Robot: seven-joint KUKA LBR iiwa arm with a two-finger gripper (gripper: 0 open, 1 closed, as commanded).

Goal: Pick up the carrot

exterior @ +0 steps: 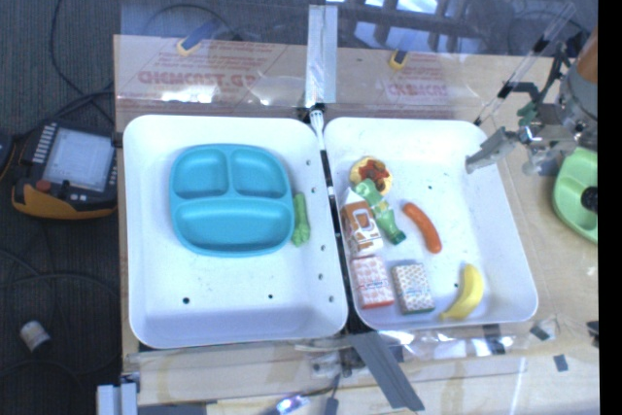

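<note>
Two shallow white bins sat side by side across the middle of the frame, apparently so things could be sorted from one to the other.

The left bin [155, 238] held one blue divided plate [233, 199], lying flat in its upper half with three compartments showing, and one small green vegetable [300, 219] just beside the plate's right edge, close against the bin's inner wall.

The right bin [505, 238] carried the clutter, bunched in its left and lower parts. Along its left side lay a yellow-and-red toy [371, 174] at the top, then a small orange-and-white carton [361, 228], with a green item [391, 226] just beside it, and below them two small packets, one red-and-white [371, 283] and one speckled [413, 287].

The carrot [423, 226], a single orange-red piece, lay slantwise near the middle of that bin, apart from the other things, which should leave room to come down on it. One banana [468, 293] curved in the lower right corner.

At the upper right, the gripper [483, 156] hung over the right bin's far rim, well apart from the carrot and holding nothing; I could not tell how its jaws stood.
</note>
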